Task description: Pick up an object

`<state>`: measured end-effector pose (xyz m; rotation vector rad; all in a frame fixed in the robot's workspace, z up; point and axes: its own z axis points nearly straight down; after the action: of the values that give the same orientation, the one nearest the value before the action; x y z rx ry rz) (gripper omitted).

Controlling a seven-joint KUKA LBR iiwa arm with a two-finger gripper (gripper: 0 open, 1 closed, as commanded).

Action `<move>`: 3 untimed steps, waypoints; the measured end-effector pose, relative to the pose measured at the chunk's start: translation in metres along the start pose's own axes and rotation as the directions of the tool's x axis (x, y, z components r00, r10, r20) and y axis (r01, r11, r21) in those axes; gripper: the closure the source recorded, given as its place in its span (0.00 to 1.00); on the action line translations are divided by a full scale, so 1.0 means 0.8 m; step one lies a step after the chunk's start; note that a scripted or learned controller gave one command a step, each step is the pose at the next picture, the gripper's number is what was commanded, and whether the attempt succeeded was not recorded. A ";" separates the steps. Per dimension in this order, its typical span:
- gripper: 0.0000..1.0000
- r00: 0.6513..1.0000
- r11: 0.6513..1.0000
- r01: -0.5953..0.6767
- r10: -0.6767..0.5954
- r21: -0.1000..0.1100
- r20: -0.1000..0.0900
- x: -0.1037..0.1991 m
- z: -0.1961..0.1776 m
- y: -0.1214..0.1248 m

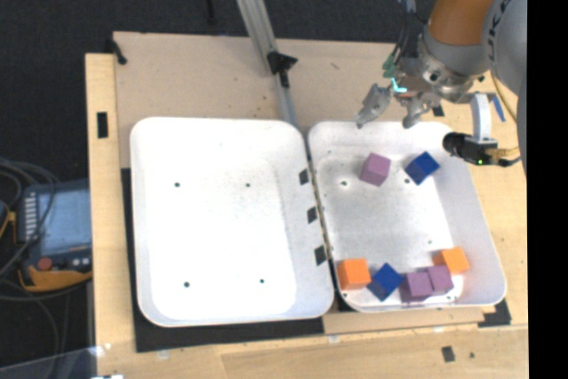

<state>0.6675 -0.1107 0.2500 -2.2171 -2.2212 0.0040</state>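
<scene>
Camera view: gripper (395, 112) upper right of frame, fingers apart, nothing between them, above right bin (470, 191); purple cube (375, 169) nearest, ungrasped. Pick not started.

White bins (222, 297); purple (375, 168), blue (422, 167), orange (354, 272) blocks.

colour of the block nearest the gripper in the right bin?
Purple: the block lies just below the gripper, clearest in the camera view.

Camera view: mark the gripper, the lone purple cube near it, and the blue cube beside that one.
gripper (391, 111), camera view, midway between its fingertips.
purple cube (375, 169), camera view, middle of its top face.
blue cube (422, 167), camera view, middle of its top face.
</scene>
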 end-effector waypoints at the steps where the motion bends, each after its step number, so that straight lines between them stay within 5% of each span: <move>1: 0.00 1.000 1.000 0.002 -0.002 -0.004 0.002 -0.001 -0.004 0.001; 3: 0.00 1.000 1.000 -0.004 0.004 0.000 0.003 -0.022 0.143 0.008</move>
<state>0.6731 -0.1284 0.1355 -2.2233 -2.2180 0.0069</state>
